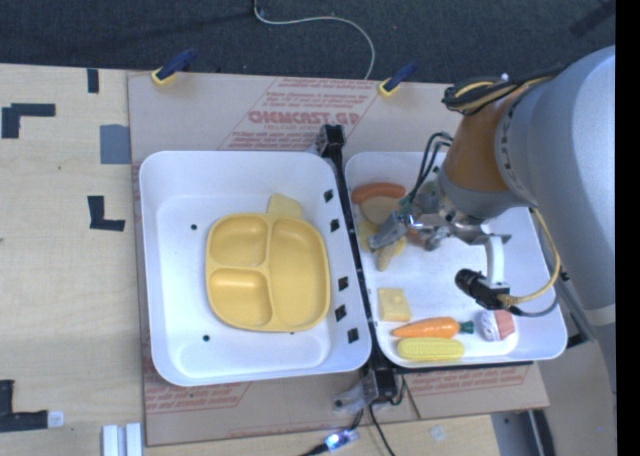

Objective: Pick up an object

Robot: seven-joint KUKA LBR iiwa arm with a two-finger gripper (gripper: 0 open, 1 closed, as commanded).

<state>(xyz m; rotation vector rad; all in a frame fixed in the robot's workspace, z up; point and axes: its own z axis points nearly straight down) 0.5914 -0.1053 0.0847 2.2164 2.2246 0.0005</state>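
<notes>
1. The gripper [395, 234] sits in the right bin [530, 344], near that bin's left wall toward 9 o'clock, and a tan, wedge-like food piece [385, 235] lies right at its tip. Whether the jaws are clenched on that piece, released, or just resting against it cannot be told from this slanted view.
2. Just beyond the tip, toward 11 o'clock, a sausage-like orange-red piece [377, 191] lies close to the bin's far edge, with a paler round piece [376, 209] touching it on the near side.
3. Toward 6 o'clock from the tip, a small pale yellow cheese-like square [394, 303] lies flat on the bin floor, apart from the gripper.
4. Farther toward 6 o'clock, along the near wall, an orange carrot [427, 328] lies lengthwise, and a yellow corn cob [431, 349] lies just beside it, nearer the rim.
5. At about 4 o'clock from the tip, a small red and white item [496, 325] rests near the carrot's right end; its kind is unclear.
6. The arm [560, 154] comes in from 3 o'clock, with the orange band [478, 149] above the wrist and black cables looping beside it.
7. The left bin [160, 244] lies toward 9 o'clock, touching the right bin, and holds a yellow divided plate [268, 272] with 3 compartments; a pale yellow piece [284, 206] pokes out at the plate's far edge.
8. Both bins rest on a cardboard sheet [290, 114] on the bench.
</notes>
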